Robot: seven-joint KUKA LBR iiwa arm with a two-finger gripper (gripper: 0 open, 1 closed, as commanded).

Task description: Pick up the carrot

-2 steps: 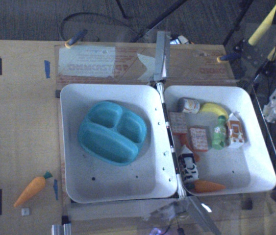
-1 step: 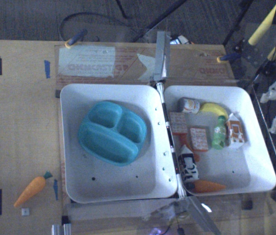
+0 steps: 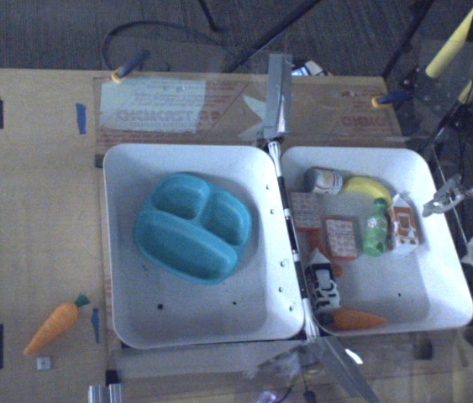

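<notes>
Picking starts with target choice: two carrot-like items are in view. One carrot [image 3: 52, 327], orange with a green top, lies on the bare table [image 3: 34, 225] outside the left bin [image 3: 118, 250], near the lower-left corner of the view. A second orange tapered piece, probably another carrot [image 3: 355, 318], lies inside the right bin [image 3: 446, 284] at its near edge, just beside a black-and-white carton [image 3: 323, 285].

End effector [image 3: 448, 198] sits at the right bin's far-right rim, above the wall; whether it is open or closed cannot be told at this resolution, and nothing is seen between its tips.

Judgement: the in-bin carrot is the nearer candidate. Approach from above, fingers across the narrow width near the thick end, keeping off the carton and the bin wall. Risk: the tapered body rolls or slips out on closing.

Also in the right bin: can [image 3: 323, 180], banana [image 3: 368, 188], green bottle [image 3: 375, 227]. Blue divided plate [image 3: 192, 226] is in the left bin.
</notes>
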